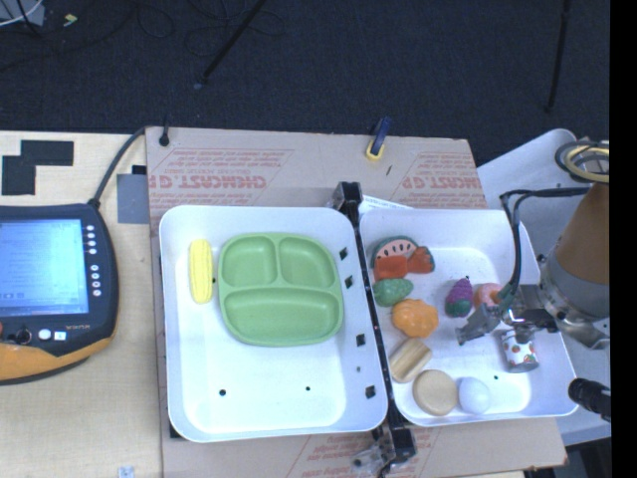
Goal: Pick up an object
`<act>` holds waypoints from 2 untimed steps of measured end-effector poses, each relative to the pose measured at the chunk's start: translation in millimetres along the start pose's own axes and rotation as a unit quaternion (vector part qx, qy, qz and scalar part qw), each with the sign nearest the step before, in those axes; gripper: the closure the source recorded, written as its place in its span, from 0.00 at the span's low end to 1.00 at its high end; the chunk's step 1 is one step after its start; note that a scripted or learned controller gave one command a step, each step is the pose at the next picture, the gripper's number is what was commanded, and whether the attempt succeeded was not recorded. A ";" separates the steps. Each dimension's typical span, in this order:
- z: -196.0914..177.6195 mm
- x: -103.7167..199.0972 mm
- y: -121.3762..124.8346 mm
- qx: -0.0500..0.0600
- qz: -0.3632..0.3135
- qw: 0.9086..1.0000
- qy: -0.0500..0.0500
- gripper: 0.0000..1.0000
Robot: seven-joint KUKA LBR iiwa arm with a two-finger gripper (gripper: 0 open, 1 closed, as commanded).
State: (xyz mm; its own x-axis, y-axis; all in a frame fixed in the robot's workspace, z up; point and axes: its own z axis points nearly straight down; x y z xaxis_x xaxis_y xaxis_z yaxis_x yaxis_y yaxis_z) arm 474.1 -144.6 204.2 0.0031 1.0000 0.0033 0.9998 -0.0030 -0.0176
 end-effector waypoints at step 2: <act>38.3 2.6 1.0 -0.004 -0.002 1.000 0.000 0.00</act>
State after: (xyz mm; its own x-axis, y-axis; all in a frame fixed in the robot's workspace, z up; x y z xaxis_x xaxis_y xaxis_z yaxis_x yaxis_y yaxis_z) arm 474.5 -141.8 165.9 -0.0011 1.0000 0.0034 1.0000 0.0011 -0.0094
